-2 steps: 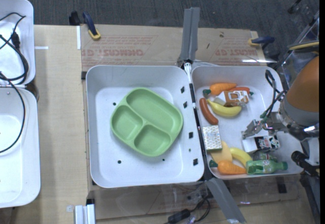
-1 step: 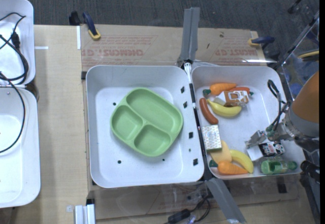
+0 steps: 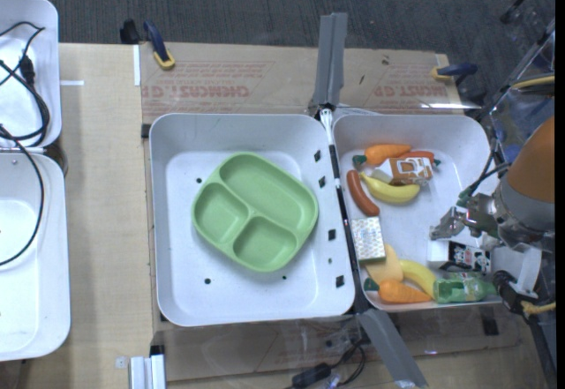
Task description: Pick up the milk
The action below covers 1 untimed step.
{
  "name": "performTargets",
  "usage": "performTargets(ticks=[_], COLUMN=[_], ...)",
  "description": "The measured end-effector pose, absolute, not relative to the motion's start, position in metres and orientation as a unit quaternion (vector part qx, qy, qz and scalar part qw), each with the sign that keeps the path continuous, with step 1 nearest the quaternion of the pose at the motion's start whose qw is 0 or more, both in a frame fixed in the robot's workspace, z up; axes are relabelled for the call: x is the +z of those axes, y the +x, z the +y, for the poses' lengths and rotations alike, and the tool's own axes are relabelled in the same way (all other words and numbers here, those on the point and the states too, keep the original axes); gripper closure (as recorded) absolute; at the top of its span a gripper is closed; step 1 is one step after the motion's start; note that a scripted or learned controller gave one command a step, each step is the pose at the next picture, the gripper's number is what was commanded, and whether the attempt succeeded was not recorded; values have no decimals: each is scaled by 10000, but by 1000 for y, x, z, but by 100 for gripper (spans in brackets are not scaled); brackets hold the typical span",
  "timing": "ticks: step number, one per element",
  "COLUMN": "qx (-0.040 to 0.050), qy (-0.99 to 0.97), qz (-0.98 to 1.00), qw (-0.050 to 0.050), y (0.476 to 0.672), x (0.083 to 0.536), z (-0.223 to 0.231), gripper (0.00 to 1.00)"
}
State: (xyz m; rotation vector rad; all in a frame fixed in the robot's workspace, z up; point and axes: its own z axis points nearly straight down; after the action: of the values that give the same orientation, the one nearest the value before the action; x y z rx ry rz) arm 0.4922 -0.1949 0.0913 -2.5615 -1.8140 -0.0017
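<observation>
Camera view: the right-hand bin (image 3: 342, 127) is seen crowded with toy food, and the gripper (image 3: 452, 225) is found low over its right side, at the right middle of the frame; whether it is wide or narrow cannot be told from this slant, and nothing is seen held in it; the milk (image 3: 409, 169) is taken to be the small white carton with the orange label, lying on its side in the upper part of that bin; it is placed up and to the left of the gripper, clearly apart from it, with bare bin floor between; its long axis is judged to run roughly left to right across the frame, tilted a little; an orange carrot (image 3: 387, 152) is pressed in just above it, and a banana (image 3: 394, 192) is tucked against its lower edge, so the carton is hemmed on both long sides; a green bottle (image 3: 464, 290) is lying at the lower right, below the gripper, well away from the target; the coming move is judged to need a shift toward the upper left, with the wrist turned so the carton is closed on across its short width; the banana and carrot could be nudged or caught instead.
</observation>
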Motion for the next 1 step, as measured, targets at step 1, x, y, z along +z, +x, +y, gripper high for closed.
performTargets(ticks=[1], qx=[5], qy=[-8154], qz=[-5790], qw=[13], y=[492], x=[100], z=[-196], gripper=[100])
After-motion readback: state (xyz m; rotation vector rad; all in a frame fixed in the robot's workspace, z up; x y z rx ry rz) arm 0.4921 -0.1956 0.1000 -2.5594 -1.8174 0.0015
